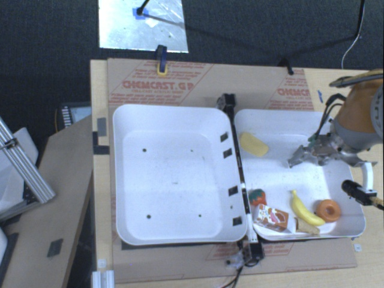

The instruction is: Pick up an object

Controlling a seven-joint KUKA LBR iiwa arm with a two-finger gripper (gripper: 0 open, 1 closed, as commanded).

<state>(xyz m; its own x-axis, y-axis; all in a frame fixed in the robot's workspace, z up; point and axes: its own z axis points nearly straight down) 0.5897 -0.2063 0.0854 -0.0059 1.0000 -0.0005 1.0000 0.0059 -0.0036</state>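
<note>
**Camera view: gripper over the right bin, nothing between its fingers**

Camera view has the arm [360,116] reaching in from the right, its orange band above the wrist, with the gripper [298,159] low over the right bin [282,125]. Its grey fingers [295,160] point toward that bin's middle and look drawn together with nothing between them.

Every object lies inside the right bin. A pale yellow sponge-like block [254,144] sits toward its upper left, apart from the gripper. A banana [305,210] lies along its lower part, and an orange ring-shaped toy [328,210] rests just beside the banana, toward the bin's lower right corner. A small printed carton [273,218] lies in its lower left corner, with a red and green toy [258,197] just above it against the bin's left wall.

The left bin [174,116] stands beside the right bin, their rims meeting.
</note>
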